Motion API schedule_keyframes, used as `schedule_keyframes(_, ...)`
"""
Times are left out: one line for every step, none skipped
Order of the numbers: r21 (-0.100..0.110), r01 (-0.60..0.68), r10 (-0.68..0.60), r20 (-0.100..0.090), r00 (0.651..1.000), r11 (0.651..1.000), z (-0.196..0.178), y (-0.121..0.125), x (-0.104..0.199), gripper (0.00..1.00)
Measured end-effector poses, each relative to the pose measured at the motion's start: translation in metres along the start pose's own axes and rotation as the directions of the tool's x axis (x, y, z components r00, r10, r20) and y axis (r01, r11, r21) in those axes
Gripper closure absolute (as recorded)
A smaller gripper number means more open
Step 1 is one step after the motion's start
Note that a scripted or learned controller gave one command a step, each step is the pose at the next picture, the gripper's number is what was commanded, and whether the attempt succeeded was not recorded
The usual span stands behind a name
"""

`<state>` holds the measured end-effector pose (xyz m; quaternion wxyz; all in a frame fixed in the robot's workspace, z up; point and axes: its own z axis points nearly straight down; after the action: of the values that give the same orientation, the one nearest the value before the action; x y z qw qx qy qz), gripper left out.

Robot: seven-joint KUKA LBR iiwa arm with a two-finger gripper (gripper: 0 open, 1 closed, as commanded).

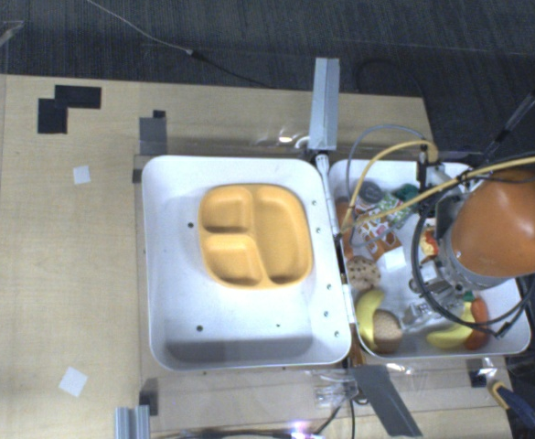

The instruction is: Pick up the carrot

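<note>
Over the right bin [519,341]: your gripper [429,307] hung low, fingers' state hidden, can't tell.
Carrot [479,312]: just beside it.

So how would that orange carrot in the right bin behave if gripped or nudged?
The small orange carrot looks rigid and rounded, so it would probably roll or slip rather than bend. It lies beside a yellow banana under the grey arm, so a nudge may jostle both.
</note>
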<state>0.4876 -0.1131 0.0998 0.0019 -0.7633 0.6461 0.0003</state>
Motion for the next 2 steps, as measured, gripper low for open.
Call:
schedule_keyframes(0.003, 0.111, -0.111, -0.006, 0.994, 0.994, -0.0167, 0.0142, 0.0868, 1.0)
schedule_keyframes(0.004, 0.115, -0.115, -0.003, 0.993, 0.993, -0.0163, 0.0129, 0.0839, 0.0)
